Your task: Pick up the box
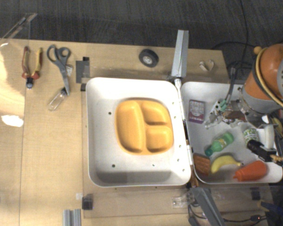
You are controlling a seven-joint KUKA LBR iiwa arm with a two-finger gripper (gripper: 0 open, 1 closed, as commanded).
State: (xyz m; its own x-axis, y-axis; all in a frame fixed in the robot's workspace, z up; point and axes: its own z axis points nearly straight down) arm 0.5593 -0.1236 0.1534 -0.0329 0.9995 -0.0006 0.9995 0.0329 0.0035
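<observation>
The box is small, flat and purple with a pale label. It lies in the back left corner of the right bin, close to the wall shared with the left bin. My gripper hangs low over the right bin, a short way to the right of the box and apart from it. The grey arm with its orange band comes in from the right behind the gripper. Nothing shows as held.
The right bin also holds a green bottle, a banana, an orange-red bottle, a brown item and a small white bottle. A yellow divided tray sits in the left bin. Scissors and pliers lie on the bench.
</observation>
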